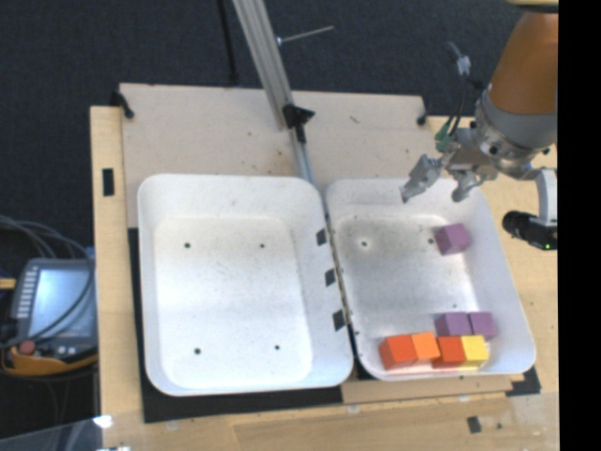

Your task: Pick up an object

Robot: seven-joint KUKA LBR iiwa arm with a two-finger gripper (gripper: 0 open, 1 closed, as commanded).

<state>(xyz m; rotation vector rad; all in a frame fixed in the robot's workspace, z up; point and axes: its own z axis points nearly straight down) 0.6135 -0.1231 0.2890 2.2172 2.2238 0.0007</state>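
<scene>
My fingers (439,182) hang above the far edge of the right bin (394,205), spread well apart with nothing between them. One finger (417,178) points toward the middle of the table (216,125), the other (465,186) sits nearer my wrist, and the gap between them shows bare white bin floor. They touch no block.

The closest thing to me is a lone purple block (453,239), lying on the bin floor just below my fingers in the view and apart from them, near the bin's right wall. The rest of the blocks are crowded into the near right corner of the same bin: two purple blocks (467,324) side by side, and in front of them a row against the near wall, an orange block (398,350) at the left end, then a lighter orange one (425,347), another orange one (452,350), and a yellow block (474,349) at the right end. These touch one another or stand just beside each other.

The left bin (230,280) sits beside the right one, their rims meeting in the middle.
</scene>
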